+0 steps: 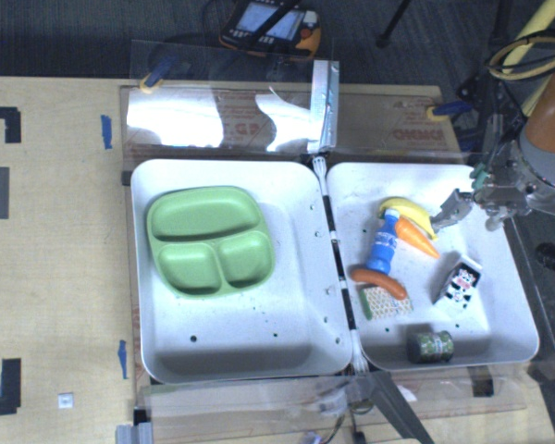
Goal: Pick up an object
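Note:
The right bin [513,289] holds several small objects. A yellow banana [405,210] lies beside an orange carrot [417,236] and a blue bottle [384,243]. Below them are a reddish sausage [380,282] and a speckled tan pad [386,303]. A black-and-white cow-patterned box [459,283] sits to the right, and a dark green can [431,344] lies near the front. My gripper [469,216] hangs over the bin's upper right, just right of the banana and carrot, open with nothing between its fingers.
The left bin [287,336] carries a green divided plate [211,239]. A metal divider [337,266] separates the two bins. A clear plastic panel [222,109] stands behind them. The arm's body [541,155] crowds the right edge.

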`<action>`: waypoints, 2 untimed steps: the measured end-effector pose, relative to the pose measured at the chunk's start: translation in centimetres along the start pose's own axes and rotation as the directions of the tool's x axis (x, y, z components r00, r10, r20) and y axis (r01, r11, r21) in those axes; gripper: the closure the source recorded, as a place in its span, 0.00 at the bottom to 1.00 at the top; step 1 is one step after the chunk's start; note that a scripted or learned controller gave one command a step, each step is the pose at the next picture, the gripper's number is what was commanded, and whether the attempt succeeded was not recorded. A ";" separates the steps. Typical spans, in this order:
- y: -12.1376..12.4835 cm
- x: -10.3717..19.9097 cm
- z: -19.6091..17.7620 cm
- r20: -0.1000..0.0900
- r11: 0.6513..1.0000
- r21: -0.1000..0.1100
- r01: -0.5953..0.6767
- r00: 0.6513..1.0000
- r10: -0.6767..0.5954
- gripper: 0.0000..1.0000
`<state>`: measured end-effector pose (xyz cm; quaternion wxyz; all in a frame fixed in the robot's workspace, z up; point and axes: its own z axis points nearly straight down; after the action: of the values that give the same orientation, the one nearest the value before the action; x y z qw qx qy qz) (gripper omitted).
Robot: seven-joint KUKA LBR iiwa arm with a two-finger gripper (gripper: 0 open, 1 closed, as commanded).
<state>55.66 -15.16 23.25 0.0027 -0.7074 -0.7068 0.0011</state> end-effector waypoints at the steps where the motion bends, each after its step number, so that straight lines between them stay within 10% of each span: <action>1: 4.7 -3.0 12.6 0.000 1.000 -0.001 0.023 1.000 -0.023 0.00; 2: 4.8 -3.1 11.9 -0.001 1.000 -0.001 0.020 1.000 -0.020 1.00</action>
<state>60.42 -18.22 11.33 0.0027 -0.7003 -0.7138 0.0007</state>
